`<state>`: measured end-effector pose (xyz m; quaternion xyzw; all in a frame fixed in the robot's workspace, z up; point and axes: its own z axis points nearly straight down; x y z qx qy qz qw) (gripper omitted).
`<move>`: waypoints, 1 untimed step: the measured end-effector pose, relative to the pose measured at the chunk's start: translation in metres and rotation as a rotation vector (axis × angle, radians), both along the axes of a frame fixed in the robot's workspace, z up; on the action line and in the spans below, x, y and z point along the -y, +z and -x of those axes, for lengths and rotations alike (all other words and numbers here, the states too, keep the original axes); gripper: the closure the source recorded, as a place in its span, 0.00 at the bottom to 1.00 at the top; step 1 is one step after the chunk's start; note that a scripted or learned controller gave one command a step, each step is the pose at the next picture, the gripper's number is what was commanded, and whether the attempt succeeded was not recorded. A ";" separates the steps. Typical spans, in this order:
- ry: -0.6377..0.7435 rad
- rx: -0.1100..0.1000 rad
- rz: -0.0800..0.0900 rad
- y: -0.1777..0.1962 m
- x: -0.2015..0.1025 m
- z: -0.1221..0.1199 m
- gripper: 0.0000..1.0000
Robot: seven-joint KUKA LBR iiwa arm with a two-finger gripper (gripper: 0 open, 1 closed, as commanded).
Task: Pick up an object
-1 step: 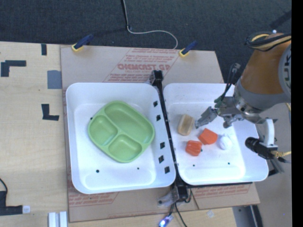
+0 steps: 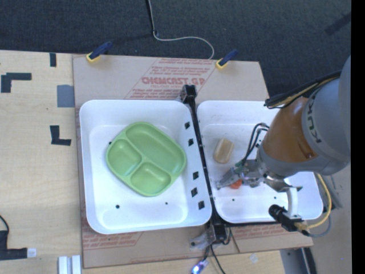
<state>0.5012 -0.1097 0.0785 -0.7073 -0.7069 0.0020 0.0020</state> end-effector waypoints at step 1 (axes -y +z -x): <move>0.001 0.004 0.000 0.017 0.000 -0.002 1.00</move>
